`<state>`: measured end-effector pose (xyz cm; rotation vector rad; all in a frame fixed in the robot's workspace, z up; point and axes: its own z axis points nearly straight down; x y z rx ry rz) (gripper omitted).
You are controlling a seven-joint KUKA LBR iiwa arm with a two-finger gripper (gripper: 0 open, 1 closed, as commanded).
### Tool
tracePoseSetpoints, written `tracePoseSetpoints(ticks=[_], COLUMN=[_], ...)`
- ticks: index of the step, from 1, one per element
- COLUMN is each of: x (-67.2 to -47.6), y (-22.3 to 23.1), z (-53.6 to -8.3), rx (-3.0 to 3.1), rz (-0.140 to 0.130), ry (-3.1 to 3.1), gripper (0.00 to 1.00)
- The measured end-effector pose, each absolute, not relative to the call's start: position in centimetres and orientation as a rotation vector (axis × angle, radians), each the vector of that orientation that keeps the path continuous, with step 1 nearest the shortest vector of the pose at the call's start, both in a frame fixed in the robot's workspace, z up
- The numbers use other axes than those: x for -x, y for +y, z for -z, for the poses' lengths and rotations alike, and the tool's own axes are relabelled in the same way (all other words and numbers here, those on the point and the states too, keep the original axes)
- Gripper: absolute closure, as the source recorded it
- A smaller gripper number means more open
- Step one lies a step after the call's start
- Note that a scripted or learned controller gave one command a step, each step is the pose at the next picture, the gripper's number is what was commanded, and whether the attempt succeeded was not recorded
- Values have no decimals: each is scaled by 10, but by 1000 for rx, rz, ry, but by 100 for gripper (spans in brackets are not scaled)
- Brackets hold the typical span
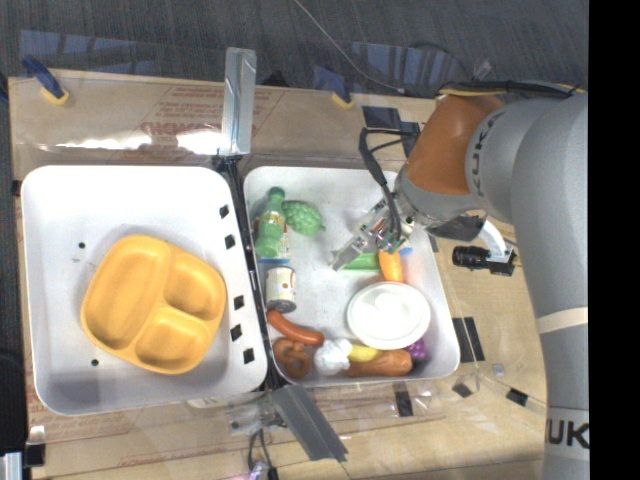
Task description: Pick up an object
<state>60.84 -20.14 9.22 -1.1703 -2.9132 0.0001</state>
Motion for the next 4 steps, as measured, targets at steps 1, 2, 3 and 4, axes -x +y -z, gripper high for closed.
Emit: tracePoseSetpoints(ticks=[1,2,3,4], x=[-610,-610,-610,-568], y=[-201,-200,-200,-196], z=[-104,-104,-104,-92], rx=[1161,1159,1159,1399], rz=[-1,0,0,0], ry=[-2920,-2920,-2920,-2811], gripper=[100,0,0,0])
